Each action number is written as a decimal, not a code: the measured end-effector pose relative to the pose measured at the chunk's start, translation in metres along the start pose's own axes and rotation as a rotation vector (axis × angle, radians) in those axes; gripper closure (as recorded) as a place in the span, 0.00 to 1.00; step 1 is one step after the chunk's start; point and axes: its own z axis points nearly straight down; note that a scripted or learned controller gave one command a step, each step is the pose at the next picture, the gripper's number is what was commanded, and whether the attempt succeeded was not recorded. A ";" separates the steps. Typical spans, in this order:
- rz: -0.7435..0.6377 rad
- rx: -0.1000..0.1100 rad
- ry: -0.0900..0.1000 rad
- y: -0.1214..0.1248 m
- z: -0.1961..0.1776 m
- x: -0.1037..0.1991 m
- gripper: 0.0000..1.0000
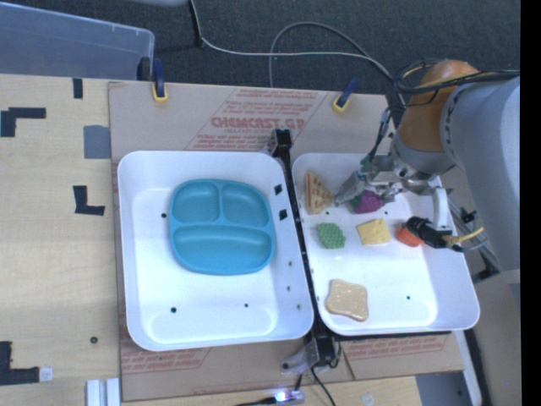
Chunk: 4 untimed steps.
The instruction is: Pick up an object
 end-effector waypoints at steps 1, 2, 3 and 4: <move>-0.001 -0.015 -0.003 0.004 -0.016 0.000 1.00; -0.002 0.007 0.013 0.012 -0.075 0.006 1.00; 0.000 0.008 0.013 0.006 -0.122 0.004 1.00; -0.001 0.008 0.012 0.007 -0.167 0.004 1.00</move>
